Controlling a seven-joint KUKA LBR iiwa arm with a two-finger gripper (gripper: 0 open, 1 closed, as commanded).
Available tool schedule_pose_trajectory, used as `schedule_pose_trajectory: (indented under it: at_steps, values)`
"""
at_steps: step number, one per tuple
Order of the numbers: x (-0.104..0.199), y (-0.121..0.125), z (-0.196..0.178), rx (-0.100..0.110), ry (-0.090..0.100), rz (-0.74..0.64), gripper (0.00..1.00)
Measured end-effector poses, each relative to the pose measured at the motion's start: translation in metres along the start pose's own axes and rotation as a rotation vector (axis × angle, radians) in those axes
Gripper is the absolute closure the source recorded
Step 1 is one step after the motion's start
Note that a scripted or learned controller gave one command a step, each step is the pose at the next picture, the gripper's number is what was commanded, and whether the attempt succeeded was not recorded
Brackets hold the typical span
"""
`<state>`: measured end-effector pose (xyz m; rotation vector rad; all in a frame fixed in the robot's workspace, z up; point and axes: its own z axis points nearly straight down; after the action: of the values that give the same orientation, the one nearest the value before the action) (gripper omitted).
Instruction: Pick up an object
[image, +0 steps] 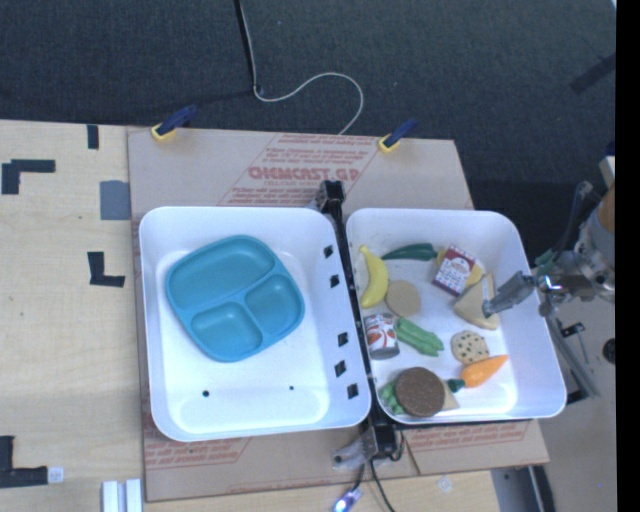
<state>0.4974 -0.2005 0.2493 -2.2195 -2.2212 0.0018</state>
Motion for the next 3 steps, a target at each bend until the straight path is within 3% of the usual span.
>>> schedule_pose_trajectory:
  at_steps: [1, 2, 3]
  values:
    - [0.042, -0.011, -0.238, -0.021, -0.005, -0.004, 0.00]
    - [0.041, -0.011, -0.238, -0.003, -0.003, -0.001, 1.00]
    - [0.041, -0.010, -0.248, -0.003, -0.003, -0.001, 1.00]
